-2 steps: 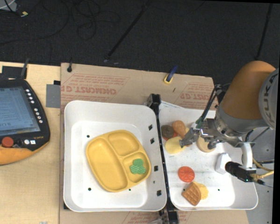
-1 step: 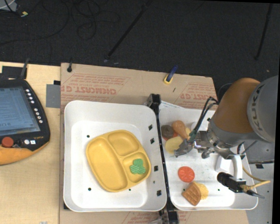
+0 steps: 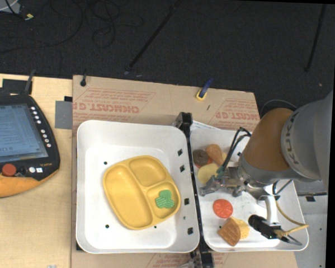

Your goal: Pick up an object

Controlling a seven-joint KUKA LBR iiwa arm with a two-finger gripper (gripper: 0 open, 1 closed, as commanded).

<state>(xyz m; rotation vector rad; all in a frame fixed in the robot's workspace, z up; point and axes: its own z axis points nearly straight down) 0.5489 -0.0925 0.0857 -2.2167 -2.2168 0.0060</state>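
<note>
My gripper (image 3: 220,184) is low in the right bin (image 3: 297,221), reaching in from the right under the grey and orange arm. It sits right beside a pale yellow rounded item (image 3: 206,172), on that item's right side. Just behind lie an orange piece (image 3: 214,152) and a brown round piece (image 3: 200,156). A red disc (image 3: 223,208) lies in front of the gripper, and a tan wedge-shaped piece (image 3: 231,231) lies nearer the front edge. The arm hides the right bin's far right part.
The left bin (image 3: 93,155) holds a yellow divided plate (image 3: 132,190) with a small green item (image 3: 165,200) in its right compartment. A black divider (image 3: 190,182) separates the bins. A tablet-like pendant (image 3: 18,142) lies on the bench at far left.
</note>
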